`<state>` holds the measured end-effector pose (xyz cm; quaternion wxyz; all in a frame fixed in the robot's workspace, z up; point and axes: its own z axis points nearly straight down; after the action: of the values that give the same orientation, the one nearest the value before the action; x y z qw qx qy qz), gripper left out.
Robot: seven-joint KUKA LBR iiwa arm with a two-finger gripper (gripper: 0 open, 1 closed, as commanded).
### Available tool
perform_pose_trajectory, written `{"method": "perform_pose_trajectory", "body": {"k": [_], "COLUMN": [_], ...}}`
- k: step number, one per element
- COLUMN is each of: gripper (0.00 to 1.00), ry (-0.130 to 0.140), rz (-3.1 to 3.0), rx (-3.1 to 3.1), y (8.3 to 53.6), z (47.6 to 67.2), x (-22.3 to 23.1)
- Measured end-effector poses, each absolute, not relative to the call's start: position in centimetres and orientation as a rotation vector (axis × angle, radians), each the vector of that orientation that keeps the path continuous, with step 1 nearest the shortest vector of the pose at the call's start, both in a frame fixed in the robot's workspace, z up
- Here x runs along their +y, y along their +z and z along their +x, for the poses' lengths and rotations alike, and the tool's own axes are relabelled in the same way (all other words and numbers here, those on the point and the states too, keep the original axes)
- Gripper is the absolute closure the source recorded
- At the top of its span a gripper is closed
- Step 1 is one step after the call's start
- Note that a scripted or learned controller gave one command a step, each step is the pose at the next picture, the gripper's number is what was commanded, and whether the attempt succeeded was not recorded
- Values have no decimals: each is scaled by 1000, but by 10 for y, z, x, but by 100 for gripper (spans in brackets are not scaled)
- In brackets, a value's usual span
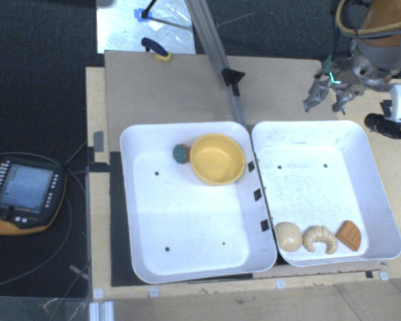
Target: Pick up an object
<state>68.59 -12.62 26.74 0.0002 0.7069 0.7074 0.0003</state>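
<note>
My gripper point(326, 101) hangs open above the bench just beyond the far edge of the right bin point(361, 139), with nothing between its fingers. Along that bin's near edge lie a pale round bun point(288, 235), a croissant point(320, 238) and a small orange waffle piece point(349, 235). In the left bin point(160, 239) a yellow bowl point(217, 158) sits at the far side, with a small dark green ball point(180, 153) touching its left rim.
A grey metal pole point(210, 35) slants across the bench behind the bins, ending at a black clamp point(232, 77). A teach pendant point(21, 192) lies on the floor at left. A yellow-and-black tool point(156, 49) rests at the bench's far edge.
</note>
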Motion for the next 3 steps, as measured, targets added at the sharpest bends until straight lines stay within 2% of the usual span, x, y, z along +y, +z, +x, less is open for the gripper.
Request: {"method": "perform_pose_trajectory", "body": {"k": [1,3], "gripper": [0,0], "ry": [1,-4], "rz": [2220,2222], "rx": [2222,2225], "y": [268,158], "z": [686,682], "x": [-126,-111]}}
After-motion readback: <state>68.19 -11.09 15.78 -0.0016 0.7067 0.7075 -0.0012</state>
